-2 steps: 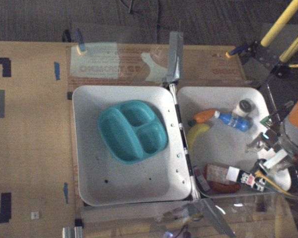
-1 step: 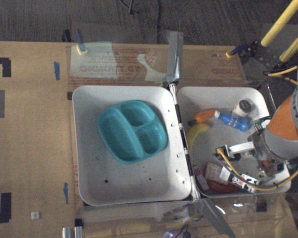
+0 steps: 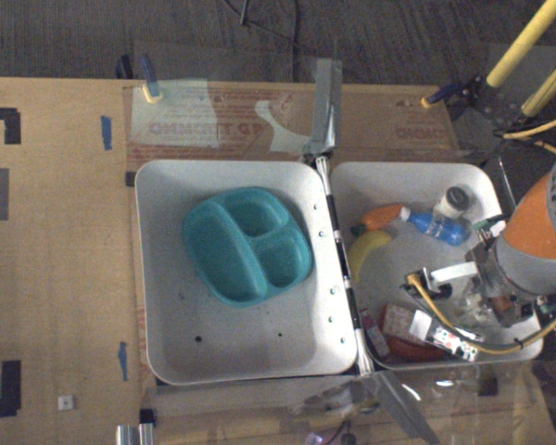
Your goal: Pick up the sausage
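Jaws of our gripper (image 3: 463, 315): we cannot tell their state. We hover; the long reddish-brown sausage (image 3: 417, 347) lies just below-left. Next we drop onto it.

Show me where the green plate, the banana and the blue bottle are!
Green plate (image 3: 224, 265), camera view, its near rim.
Banana (image 3: 366, 248), camera view, its middle.
Blue bottle (image 3: 442, 227), camera view, its body.

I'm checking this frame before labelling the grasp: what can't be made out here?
- End effector, camera view: wrist and cables cover it, so its grip is unreadable.
- Sausage: partly under a packet and cable.
- Bottle: label too small.
- Right bin: arm covers its far side.
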### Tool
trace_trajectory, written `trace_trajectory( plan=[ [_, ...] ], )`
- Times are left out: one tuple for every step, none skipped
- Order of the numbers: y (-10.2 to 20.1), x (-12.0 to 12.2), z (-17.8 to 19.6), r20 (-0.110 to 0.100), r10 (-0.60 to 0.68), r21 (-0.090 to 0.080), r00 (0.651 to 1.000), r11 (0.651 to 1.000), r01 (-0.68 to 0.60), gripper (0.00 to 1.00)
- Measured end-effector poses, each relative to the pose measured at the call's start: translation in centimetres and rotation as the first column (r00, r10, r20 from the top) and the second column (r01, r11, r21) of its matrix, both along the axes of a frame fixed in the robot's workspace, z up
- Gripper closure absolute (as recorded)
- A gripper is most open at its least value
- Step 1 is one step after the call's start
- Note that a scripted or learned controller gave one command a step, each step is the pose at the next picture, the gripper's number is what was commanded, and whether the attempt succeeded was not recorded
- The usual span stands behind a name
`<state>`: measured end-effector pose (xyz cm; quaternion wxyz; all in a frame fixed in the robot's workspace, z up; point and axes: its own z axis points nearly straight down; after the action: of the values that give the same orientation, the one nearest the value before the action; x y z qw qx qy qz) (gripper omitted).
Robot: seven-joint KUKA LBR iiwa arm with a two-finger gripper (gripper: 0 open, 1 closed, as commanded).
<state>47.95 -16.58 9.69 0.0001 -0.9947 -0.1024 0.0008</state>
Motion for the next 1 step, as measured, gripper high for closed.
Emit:
trace_trajectory(
  plan=[
    [6.15, 5.53, -0.82, 0.009, 0.309, -0.005, 0.951, 0.951, -0.309, 1.00]
  ],
)
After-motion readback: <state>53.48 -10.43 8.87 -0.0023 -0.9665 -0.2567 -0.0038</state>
